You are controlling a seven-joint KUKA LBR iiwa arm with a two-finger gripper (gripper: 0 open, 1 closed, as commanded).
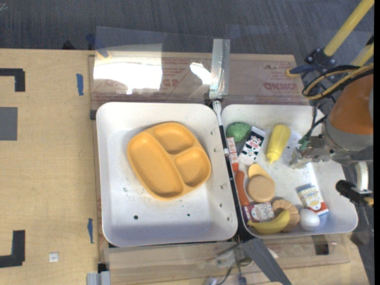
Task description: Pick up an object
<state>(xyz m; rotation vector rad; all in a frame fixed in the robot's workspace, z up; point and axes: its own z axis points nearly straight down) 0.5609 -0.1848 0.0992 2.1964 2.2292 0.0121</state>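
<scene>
The right bin (341, 177) holds a jumble of toy food. A yellow mustard bottle (277, 142) lies near its back. A green vegetable (238, 130) and a black-and-white carton (254, 143) sit to the left of the bottle. A round tan bun (260, 188), a banana (272, 223), a white egg (309, 219) and a small milk carton (311, 196) lie toward the front. My gripper (304, 155) hangs over the bin's right half, just right of the mustard bottle, with bare white floor under it.
An orange divided plate (169, 159) lies in the left bin (113, 177). A raised divider (228, 171) separates the two bins. Yellow and black cables (332, 70) hang behind the arm at the back right.
</scene>
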